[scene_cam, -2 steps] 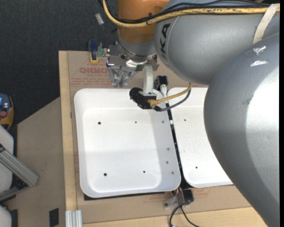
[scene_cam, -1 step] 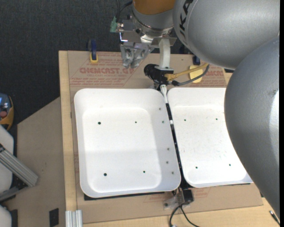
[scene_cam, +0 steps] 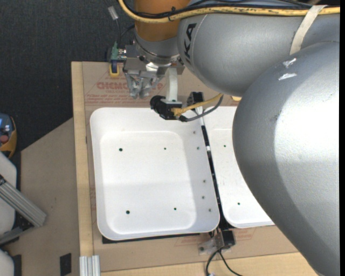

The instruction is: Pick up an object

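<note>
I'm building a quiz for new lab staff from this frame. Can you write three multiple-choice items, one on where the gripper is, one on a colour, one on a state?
1. Where is the gripper?
A. Above the far edge of the left bin, over the board
B. Low in the middle of the left bin
C. Over the right bin's near edge

2. What colour is the band above the wrist?
A. Blue
B. Orange
C. Green

3. How does the left bin lie?
A. Flipped over
B. Standing on its side
C. Flat, open side up

Answers:
1. A: the gripper hangs beyond the bin's far rim, over the printed brown board.
2. B: the ring above the grey wrist is orange.
3. C: its white floor with small dark holes faces up.
</note>
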### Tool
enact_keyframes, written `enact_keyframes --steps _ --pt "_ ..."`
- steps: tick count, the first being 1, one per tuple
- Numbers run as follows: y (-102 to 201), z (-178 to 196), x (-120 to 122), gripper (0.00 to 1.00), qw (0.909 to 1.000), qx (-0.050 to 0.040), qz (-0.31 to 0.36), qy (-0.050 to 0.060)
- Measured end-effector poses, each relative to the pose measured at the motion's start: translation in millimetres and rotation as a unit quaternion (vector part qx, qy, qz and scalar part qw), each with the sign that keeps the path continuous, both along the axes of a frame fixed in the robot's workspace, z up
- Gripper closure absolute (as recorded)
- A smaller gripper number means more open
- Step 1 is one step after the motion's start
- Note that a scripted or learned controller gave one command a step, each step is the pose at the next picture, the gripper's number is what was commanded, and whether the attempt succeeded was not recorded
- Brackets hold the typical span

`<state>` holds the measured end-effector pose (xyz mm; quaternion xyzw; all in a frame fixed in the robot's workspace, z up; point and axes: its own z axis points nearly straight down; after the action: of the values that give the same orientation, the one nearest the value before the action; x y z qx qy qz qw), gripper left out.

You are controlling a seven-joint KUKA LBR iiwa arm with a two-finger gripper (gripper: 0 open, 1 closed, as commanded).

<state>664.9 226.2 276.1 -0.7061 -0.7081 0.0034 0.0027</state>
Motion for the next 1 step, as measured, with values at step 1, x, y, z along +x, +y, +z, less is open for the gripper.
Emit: enact_keyframes --steps 1 --pt "-4.8 35.0 1.3 1.00 1.0000 0.0010 -0.001 -0.006"
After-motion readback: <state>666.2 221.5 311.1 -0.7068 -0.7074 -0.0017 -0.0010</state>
